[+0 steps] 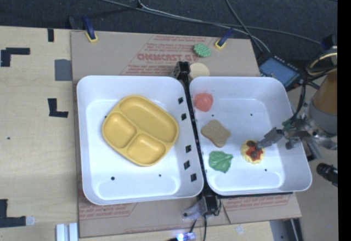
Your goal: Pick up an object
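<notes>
The right bin (274, 97) holds several small toy foods. A pink-red round piece (203, 101) lies near its back left corner. In the middle left is a tan bread slice (215, 133), with a green leafy piece (220, 161) in front of it. A yellow piece with a red top (253, 153) sits right of centre. My gripper (261, 145) reaches in low from the right, and its tip is at the upper right edge of that yellow piece, touching or almost touching it. Nothing is lifted off the bin floor.
The left bin (93, 92) holds a yellow divided plate (141, 129). Behind the bins, a green patterned piece (202, 50) and a beige round piece (199, 69) lie on the cardboard. A blue box (281, 69) and cables sit at the back right.
</notes>
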`<state>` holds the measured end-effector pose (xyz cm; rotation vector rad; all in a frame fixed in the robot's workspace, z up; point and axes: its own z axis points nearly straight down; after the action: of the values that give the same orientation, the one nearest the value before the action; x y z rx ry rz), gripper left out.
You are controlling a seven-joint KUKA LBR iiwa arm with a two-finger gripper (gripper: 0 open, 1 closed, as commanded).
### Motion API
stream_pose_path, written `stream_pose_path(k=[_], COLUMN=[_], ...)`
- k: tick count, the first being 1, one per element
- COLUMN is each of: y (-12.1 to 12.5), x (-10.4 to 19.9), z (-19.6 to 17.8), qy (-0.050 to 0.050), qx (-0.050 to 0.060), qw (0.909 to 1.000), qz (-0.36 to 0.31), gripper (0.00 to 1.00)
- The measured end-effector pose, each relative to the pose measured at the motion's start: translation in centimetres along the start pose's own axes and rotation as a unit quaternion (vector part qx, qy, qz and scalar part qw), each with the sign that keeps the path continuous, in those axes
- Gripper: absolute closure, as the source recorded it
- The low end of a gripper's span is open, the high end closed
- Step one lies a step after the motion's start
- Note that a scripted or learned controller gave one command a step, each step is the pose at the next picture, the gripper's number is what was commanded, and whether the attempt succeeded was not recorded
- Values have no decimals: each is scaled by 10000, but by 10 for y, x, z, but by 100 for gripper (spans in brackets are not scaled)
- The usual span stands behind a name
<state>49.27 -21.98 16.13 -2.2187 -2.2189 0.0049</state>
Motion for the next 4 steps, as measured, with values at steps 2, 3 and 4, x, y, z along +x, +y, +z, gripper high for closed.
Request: stream_pose_path(k=[2,3,4], y=[1,0,0], x=[1,2,2], z=[31,-11,-64], qy=[2,-8,-12], qx=[-16,-37,-40], qw=[10000,10000,10000], qz=[-9,-5,-8], gripper=[100,100,100])
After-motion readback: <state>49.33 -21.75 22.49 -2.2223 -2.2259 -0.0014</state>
